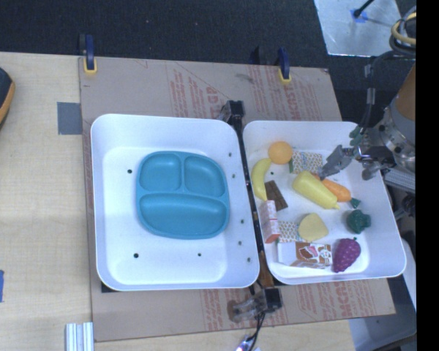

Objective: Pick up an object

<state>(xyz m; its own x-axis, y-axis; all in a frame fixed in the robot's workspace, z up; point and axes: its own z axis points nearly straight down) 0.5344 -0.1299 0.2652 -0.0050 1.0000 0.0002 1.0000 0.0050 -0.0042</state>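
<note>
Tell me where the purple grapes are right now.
The purple grapes lie in the right bin, near its front right corner, just right of the snack packet and below the green broccoli.

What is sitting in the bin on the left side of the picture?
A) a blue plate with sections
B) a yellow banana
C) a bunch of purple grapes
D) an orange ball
A: the blue plate with sections lies alone in the left bin, while the grapes, the banana and the orange ball all lie in the right bin.
</note>
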